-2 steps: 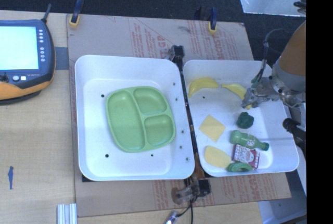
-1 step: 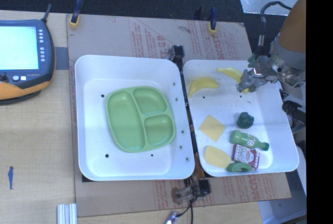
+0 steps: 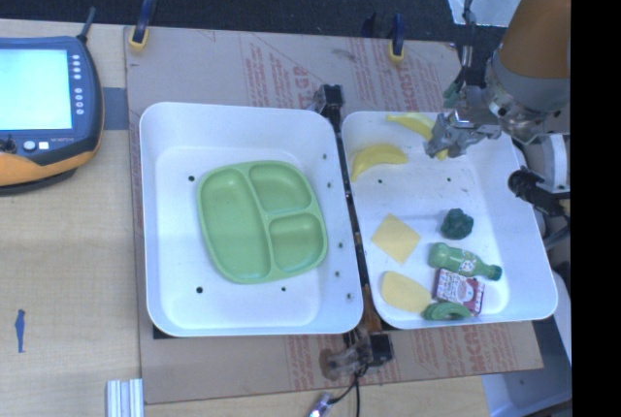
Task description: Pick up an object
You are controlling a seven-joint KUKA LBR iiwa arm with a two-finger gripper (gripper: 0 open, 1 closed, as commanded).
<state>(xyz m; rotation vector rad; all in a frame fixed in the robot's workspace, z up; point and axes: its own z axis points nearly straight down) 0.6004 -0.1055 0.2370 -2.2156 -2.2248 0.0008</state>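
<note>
The robot's hand (image 3: 448,142) hangs low over the far edge of the right bin (image 3: 524,255), touching or just above a yellow banana-like piece (image 3: 412,125); whether it grips is unclear. A second yellow curved piece (image 3: 378,157) lies just left. The left bin (image 3: 160,211) carries 1 green divided plate (image 3: 262,221).

Pale green tray (image 3: 260,221), white bins (image 3: 165,211), yellow banana (image 3: 376,157).

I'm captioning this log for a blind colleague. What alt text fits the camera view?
The gripper hovers over the back of the right bin, near two bananas, with cheese slices, a green bottle and other small items nearer the front. The left bin holds a green divided plate.
</note>
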